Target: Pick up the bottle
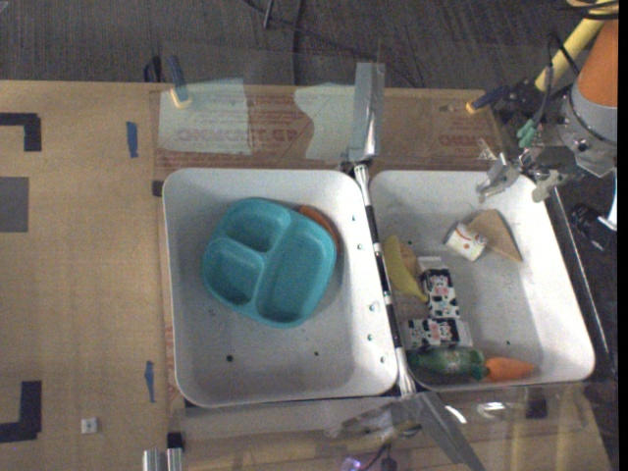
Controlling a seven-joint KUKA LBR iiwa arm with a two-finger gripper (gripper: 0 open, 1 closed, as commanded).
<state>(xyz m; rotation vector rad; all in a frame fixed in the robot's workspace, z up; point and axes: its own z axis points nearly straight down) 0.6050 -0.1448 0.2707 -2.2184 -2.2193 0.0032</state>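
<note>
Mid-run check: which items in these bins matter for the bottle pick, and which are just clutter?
For the job:
- green bottle, lying at the right bin's near edge
- claw, over the right bin's far corner

Just lying about:
- carrot, beside the bottle
- banana
- black-and-white cartons
- small white cup
- teal divided plate, left bin

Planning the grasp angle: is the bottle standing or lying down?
Lying down. The green bottle rests lengthwise along the right bin's near edge, beside the carrot.
</note>
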